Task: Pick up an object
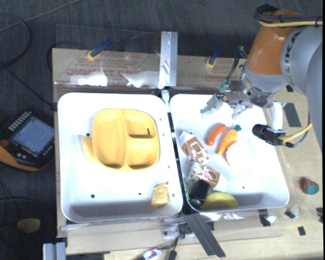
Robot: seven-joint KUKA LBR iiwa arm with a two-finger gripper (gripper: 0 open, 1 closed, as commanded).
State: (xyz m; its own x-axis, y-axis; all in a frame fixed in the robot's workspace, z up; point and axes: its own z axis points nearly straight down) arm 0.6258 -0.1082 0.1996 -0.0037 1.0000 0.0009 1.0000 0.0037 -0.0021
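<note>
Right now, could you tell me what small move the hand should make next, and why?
Probably lower toward the orange carrot: the hand hovers open above the right bin, holding nothing, and the carrot lies just below it.

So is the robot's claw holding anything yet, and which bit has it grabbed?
Nothing is held. The gripper hangs open above the right bin, apart from the orange carrots lying below it.

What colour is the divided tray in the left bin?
Yellow. The divided tray shows plainly in the camera view, lying in the left bin.
</note>
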